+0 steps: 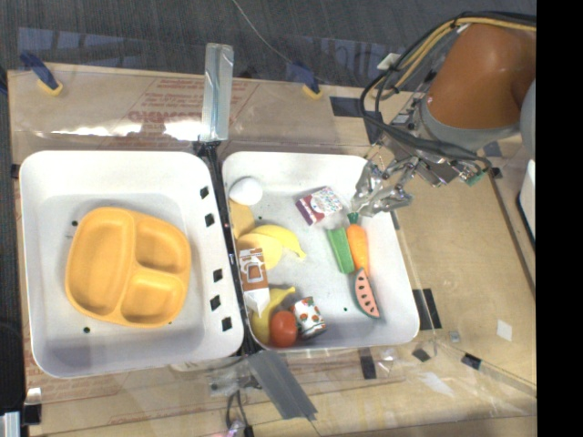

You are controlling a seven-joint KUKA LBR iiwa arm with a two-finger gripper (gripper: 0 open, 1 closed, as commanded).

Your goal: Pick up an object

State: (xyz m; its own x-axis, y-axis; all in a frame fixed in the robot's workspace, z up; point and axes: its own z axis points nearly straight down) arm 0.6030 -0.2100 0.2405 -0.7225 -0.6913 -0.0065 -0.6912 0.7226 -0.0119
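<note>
The hand [381,189] is poised just above the toy carrot [358,245]'s leafy end; the carrot's long axis runs away toward the watermelon slice [365,293]. Whether the hand is spread cannot be told.

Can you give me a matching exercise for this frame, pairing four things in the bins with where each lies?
Things:
1. yellow divided plastic tray
2. white egg-shaped ball
3. red toy tomato
4. toy watermelon slice

Places:
A. right bin, near edge, beside the bananas
B. left bin
C. right bin, far left corner
D. right bin, right side, below the carrot

Pairs: 1-B, 2-C, 3-A, 4-D
</note>
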